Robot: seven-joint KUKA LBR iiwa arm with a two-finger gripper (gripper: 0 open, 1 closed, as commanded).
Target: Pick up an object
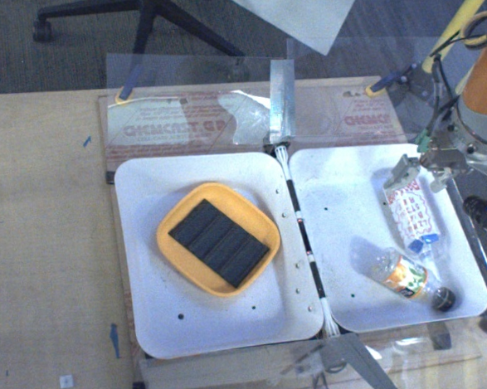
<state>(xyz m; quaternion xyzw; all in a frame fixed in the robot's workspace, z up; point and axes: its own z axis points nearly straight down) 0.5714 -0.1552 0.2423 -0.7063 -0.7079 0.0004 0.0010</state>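
The approach step is judged to be in hand: the gripper [416,171] is seen at the upper right of the right bin [343,307], its fingers spread a little with nothing held between them, just above the top end of a red-and-white packet [409,211]. A clear bottle with an orange label [405,275] is found lower in the same bin, while a yellow tray with a dark insert [217,237] lies in the left bin [152,320]. For a pick, the fingers would need to be lowered astride the packet and closed.
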